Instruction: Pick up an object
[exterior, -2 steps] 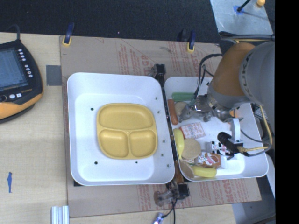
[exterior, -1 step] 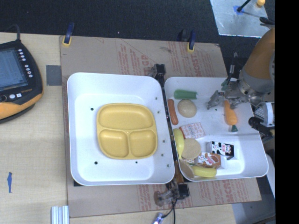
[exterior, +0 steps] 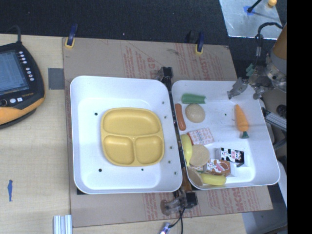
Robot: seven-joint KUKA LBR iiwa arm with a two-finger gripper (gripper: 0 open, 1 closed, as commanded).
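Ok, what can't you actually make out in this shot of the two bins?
- Hand: too small and blurred in the camera view to tell whether it is open or shut.
- Arm: cut off at the right edge.
- Items under the round bun: piled together and partly covered.
- Pendant screen: text too small; cut off at the left edge.

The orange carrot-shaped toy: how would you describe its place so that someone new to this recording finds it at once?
Start at the right-hand shallow white bin, the one crowded with toy food. Look along its right side, apart from the pile at its left and bottom. There lies the orange carrot-shaped toy, alone on bare white floor, long and tapered with a small green tip toward the bottom; the thinner reddish sausage-shaped toy lies across the bin at its left wall.
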